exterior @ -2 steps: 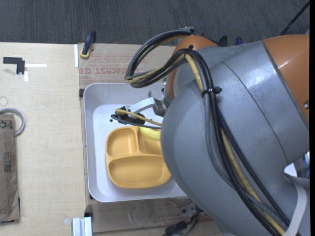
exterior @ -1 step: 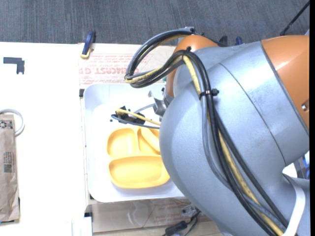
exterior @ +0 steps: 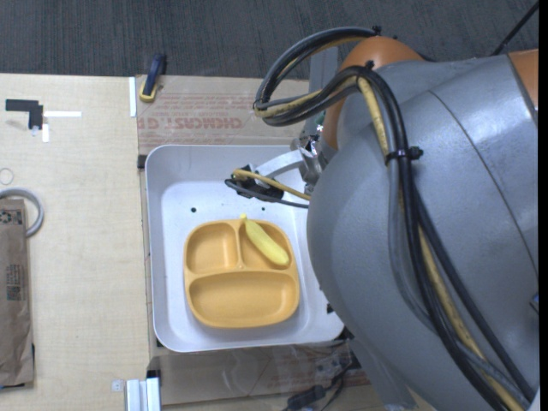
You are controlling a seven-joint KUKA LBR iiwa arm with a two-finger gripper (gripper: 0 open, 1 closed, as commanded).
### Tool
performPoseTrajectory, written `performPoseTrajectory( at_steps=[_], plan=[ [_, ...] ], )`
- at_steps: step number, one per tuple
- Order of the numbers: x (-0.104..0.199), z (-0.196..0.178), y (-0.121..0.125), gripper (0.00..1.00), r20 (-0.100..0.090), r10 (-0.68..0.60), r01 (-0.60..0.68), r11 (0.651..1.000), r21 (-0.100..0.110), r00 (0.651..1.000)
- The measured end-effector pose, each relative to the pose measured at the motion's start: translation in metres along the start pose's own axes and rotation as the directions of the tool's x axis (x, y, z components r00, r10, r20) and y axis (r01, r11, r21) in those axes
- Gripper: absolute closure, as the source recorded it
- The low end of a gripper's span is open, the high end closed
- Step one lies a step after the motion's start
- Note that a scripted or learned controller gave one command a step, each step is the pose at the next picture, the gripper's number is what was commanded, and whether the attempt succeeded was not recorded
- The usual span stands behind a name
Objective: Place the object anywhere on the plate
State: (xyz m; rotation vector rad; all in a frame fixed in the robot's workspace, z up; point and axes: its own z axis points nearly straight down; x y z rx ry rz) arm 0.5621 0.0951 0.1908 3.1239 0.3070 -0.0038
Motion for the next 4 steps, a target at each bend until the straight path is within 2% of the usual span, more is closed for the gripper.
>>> performPoseTrajectory(
  at_steps=[4],
  plan=[
    [-0.0001, 0.0001, 0.0001, 0.00, 0.001, 0.000, 0.000, 1.000, 0.001, 1.000]
  ],
)
